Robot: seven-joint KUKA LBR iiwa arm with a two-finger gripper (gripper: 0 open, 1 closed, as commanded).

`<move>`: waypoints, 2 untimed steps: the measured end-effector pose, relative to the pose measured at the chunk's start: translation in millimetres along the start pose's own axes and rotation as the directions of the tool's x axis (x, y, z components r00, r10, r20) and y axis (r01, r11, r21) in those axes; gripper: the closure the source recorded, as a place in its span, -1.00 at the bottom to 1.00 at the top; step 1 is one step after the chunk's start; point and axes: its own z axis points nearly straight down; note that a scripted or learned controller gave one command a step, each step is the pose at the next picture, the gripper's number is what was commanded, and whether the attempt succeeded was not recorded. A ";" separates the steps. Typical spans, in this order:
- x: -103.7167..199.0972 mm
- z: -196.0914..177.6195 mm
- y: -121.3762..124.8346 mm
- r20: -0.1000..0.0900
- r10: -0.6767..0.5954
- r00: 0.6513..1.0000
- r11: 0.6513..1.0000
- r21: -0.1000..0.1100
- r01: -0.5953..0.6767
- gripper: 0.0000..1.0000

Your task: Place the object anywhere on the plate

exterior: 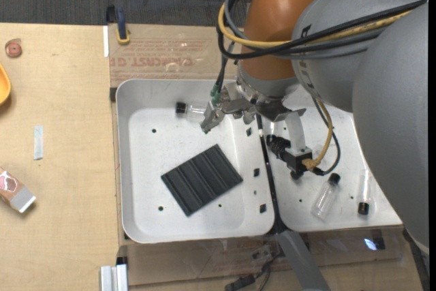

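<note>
A dark ribbed rectangular plate [201,179] lies flat and turned at an angle in the middle of the left bin [136,146]. A small clear vial with a black cap [184,108] lies near that bin's back wall. My gripper [210,118] hangs over the back right of the left bin, right beside the vial's clear end and above and behind the plate. The arm's orange band and grey body cover the space behind it. Whether the gripper touches the vial is not visible.
In the right bin [381,215] lie two more clear vials with black caps [325,197] [364,201]. Yellow and black cables [325,140] loop down from the wrist over that bin. Small items lie on the wooden bench [61,146] to the left.
</note>
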 end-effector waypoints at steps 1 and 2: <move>-1.1 -7.8 0.0 0.002 0.000 1.000 1.000 0.003 0.000 1.00; -13.1 -30.7 20.1 0.001 -0.224 0.975 0.974 -0.002 0.224 1.00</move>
